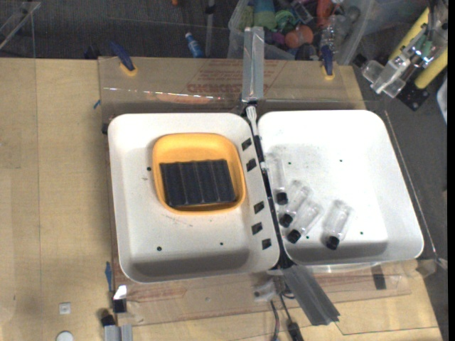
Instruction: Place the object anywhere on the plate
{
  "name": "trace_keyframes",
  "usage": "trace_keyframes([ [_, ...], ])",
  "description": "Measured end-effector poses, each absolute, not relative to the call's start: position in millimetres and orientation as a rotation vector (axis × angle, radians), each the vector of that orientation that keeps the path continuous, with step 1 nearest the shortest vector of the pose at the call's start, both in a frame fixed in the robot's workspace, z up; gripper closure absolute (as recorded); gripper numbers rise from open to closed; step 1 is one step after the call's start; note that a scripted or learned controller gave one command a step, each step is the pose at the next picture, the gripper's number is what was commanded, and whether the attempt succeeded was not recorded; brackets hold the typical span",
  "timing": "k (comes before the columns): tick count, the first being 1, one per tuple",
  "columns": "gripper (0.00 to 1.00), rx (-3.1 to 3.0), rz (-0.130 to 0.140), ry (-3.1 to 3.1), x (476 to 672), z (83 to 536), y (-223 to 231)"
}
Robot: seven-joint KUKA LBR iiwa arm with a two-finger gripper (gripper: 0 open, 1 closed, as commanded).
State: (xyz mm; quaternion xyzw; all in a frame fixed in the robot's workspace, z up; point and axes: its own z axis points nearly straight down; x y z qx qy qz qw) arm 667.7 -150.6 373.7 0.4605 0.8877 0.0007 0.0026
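An orange-yellow plate point(193, 143) sits in the left white bin point(135, 247). A black ridged rectangular object point(197, 182) lies flat on the plate and covers most of its middle. Several clear vials with black caps point(304, 217) lie in the right white bin point(355, 141), close to its left wall and front. My gripper point(382, 75) hangs off the bench at the upper right, beyond the right bin's far corner and well away from the plate and the vials. Nothing shows in its grasp.
A row of black clips point(257, 206) runs along the divider between the bins. A clear box of colourful toys point(298, 9) stands behind the bench. Blue clamps point(125, 62) hold the back sheet. Bare wooden bench point(50, 190) lies to the left.
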Motion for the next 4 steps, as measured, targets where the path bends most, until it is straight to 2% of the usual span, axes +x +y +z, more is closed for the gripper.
trace_keyframes([
  [1, 1.0, 1.009, 0.001, 2.965, 667.4, 389, -203],
  [2, 1.0, 0.572, -0.001, 3.079, 661.1, 437, -223],
  [3, 1.0, 0.092, 0.0, 3.132, 659.9, 437, -221],
  [4, 1.0, -0.103, -0.002, 3.129, 664.6, 437, -214],
])
